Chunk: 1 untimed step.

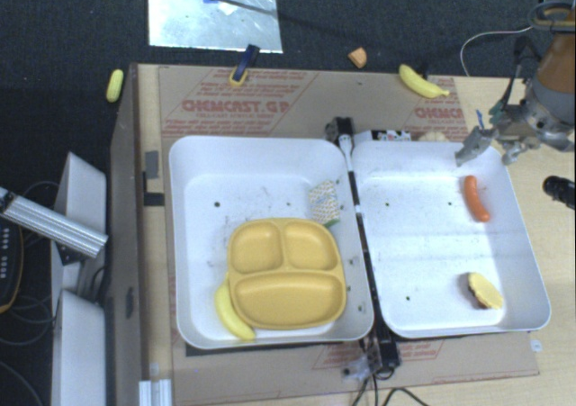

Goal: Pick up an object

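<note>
Gripper (490, 145) is hovering over the far right corner of the right bin (423, 319), fingers spread wide, holding nothing. Nearest candidate, an orange sausage (475, 198), is lying just below it on the bin floor; judging from here, lowering straight down with fingers straddling its narrow width looks the cleanest approach. Right bin is also holding a yellow-brown snack piece (484, 291) near its front corner. Left bin (193, 170) is carrying a yellow divided plate (286, 271), a banana (231, 313) touching the plate's edge, and a crumpled wrapper (324, 202).
</note>
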Motion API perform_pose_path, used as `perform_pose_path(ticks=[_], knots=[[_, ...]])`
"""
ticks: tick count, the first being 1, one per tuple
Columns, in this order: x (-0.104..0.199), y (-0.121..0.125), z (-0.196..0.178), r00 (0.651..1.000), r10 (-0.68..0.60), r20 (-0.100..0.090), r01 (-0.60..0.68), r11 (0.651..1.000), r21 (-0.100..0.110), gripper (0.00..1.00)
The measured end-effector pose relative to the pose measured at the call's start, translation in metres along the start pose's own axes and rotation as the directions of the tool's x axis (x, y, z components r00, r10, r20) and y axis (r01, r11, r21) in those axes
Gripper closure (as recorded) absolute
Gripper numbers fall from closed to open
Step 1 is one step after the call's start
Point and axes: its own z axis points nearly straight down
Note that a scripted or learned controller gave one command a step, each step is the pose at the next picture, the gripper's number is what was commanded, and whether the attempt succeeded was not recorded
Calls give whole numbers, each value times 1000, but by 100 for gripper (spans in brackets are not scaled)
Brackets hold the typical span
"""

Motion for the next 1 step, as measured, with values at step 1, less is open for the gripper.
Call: perform_pose_path(ticks=[1], knots=[[0, 0, 0, 1000, 0, 0, 0, 1000, 0, 0]])
